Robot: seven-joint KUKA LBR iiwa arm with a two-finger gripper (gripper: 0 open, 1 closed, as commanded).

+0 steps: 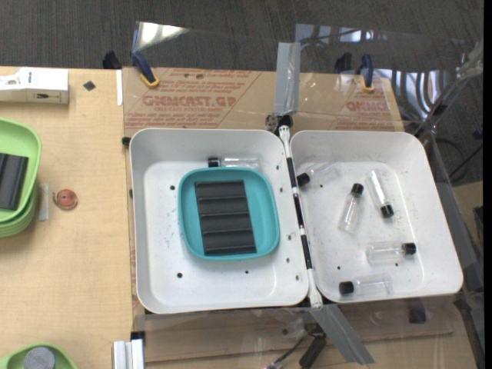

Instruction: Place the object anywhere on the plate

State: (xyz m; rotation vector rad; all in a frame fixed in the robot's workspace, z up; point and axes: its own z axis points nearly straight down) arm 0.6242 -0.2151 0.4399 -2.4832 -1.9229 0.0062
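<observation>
Camera view shows six clear black-capped vials, faint against the white: one point(231, 162) in the left bin point(154, 206) just behind the teal plate point(228, 214), five point(380, 194) scattered across the right bin point(430, 206), several hard to make out.

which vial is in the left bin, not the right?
The vial lying just behind the teal plate, black cap toward the view's left. The other vials all lie in the right bin.
</observation>
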